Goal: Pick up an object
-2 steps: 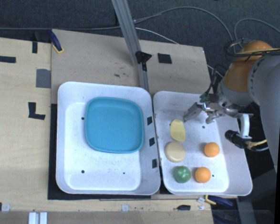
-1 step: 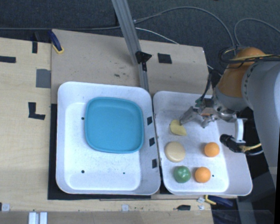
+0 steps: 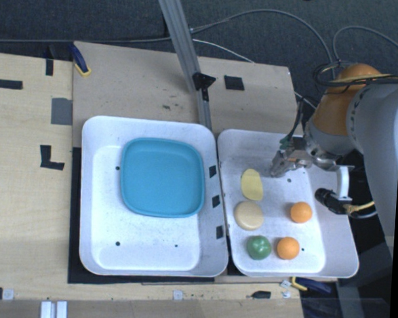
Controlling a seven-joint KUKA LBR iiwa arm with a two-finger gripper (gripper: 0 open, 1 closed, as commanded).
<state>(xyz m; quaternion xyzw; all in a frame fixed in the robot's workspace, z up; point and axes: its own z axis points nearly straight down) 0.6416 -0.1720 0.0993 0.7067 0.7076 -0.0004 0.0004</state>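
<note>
The right bin (image 3: 328,262) holds several small pieces: a pale yellow oval (image 3: 252,184), a cream round piece (image 3: 249,215), a green ball (image 3: 259,247) and two orange balls (image 3: 300,212) (image 3: 288,247). My gripper (image 3: 285,164) hangs over the far part of this bin, up and to the right of the yellow oval, with bare bin floor below it. I see nothing between its fingers. The grey arm with its orange band (image 3: 338,107) comes in from the right.
The left bin (image 3: 91,249) carries a large blue square plate (image 3: 162,177). A slanted metal pole (image 3: 187,49) rises behind the bins. Cables run across the dark floor at the upper right. Wooden bench surface lies to the left.
</note>
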